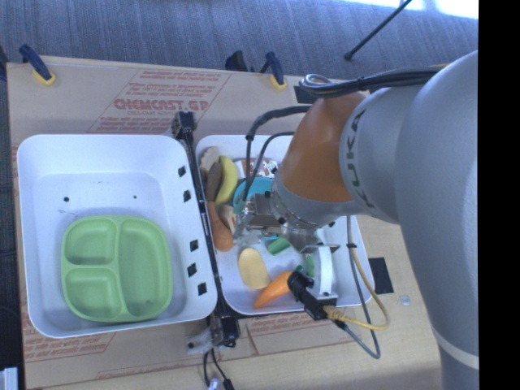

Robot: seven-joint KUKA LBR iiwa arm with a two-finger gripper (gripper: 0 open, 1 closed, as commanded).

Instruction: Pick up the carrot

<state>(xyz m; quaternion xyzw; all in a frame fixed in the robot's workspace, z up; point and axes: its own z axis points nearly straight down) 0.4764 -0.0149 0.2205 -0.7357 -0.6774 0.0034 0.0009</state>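
Arm over the right bin

The carrot (272,290) lay near the right bin's (351,299) front edge, beside a pale yellow piece (253,267); the gripper's (258,218) grip state could not be told

Grey arm (422,161) enters from right, orange band bent downward, wrist lowered, claw (258,218) pointing left.

Single fixed camera above bench (122,88), slanted downward, both bins (49,218) framed.
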